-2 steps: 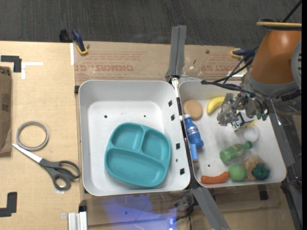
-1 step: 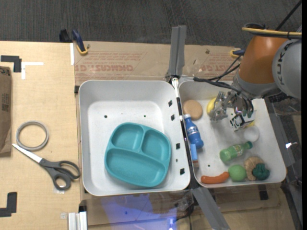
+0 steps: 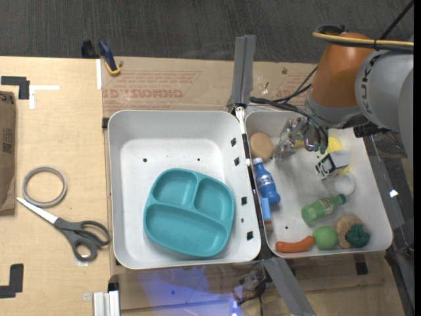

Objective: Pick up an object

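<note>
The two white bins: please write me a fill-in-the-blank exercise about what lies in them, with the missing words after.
1. The teal divided tray lies in the ______ bin of the camera view.
2. The blue bottle lies along the ______ wall of the right bin.
3. The orange sausage-shaped toy lies near the ______ edge of the right bin.
4. The green ball lies between the orange toy and a dark ______ object.

Missing words: left; left; front; green

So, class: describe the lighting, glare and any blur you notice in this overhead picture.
Camera view: lighting is even and soft on the white bins; a bluish-purple glow spills below the left bin; the end effector looks slightly blurred; the teal tray is sharp.
</note>
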`<state>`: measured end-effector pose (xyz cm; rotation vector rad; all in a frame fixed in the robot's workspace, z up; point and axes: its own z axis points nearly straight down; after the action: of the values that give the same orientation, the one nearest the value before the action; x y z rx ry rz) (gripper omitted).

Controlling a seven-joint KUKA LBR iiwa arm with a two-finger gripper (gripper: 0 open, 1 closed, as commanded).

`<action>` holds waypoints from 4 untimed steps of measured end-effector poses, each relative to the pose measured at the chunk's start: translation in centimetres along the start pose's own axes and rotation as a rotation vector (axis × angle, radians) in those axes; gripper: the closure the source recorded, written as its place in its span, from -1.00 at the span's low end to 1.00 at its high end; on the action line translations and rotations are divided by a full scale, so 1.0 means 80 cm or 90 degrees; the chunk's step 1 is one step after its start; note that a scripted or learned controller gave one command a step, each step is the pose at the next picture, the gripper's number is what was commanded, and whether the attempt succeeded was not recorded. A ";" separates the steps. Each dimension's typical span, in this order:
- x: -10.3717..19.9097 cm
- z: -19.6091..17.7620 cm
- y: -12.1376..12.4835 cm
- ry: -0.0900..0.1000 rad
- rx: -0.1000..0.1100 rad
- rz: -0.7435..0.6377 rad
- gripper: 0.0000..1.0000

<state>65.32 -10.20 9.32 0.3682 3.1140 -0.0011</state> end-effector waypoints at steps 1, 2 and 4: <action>-0.020 -0.001 -0.079 0.000 0.000 -0.029 -1.00; 0.015 0.000 -0.011 0.001 -0.001 -0.083 -1.00; 0.009 -0.001 -0.081 0.001 0.000 0.013 -1.00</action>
<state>63.10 -16.31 9.36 0.3998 3.1112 -0.0002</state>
